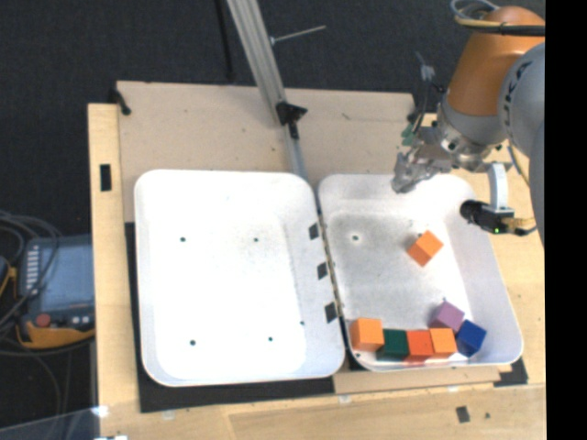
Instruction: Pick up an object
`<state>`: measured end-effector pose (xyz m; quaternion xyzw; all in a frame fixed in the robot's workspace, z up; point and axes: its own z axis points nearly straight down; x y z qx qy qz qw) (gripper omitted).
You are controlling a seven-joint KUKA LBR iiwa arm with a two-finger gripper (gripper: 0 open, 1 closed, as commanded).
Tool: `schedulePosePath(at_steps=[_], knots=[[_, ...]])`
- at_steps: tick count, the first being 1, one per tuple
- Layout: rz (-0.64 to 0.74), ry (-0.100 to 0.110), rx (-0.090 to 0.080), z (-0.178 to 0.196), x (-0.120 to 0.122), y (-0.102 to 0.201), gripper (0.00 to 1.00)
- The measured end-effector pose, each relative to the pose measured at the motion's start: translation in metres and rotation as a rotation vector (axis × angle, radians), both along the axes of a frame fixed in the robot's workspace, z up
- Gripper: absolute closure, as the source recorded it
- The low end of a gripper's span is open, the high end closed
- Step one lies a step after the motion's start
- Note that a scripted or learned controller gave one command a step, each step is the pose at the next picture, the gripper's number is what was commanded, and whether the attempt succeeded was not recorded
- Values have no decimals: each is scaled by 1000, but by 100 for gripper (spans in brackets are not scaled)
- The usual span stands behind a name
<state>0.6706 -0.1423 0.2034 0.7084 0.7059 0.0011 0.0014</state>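
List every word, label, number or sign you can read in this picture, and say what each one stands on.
No text is readable.
The grey device at the left edge beside the bench has a screen and buttons; any marking there is too blurred to read.
The blocks in the right bin, the left bin and the gripper bear no lettering that I can make out.

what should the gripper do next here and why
Probably move toward the lone orange cube and come down over it. The gripper sits at the right bin's far edge with nothing seen between its fingers, and that cube lies apart from the blocks crowded along the near wall, so it looks the easiest pick.
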Motion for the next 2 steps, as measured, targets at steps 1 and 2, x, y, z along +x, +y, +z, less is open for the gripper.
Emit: schedulePosePath(at_steps=[1,2], knots=[[10,-2,0,17,3,50,100],[11,-2,1,27,9,102,100]])
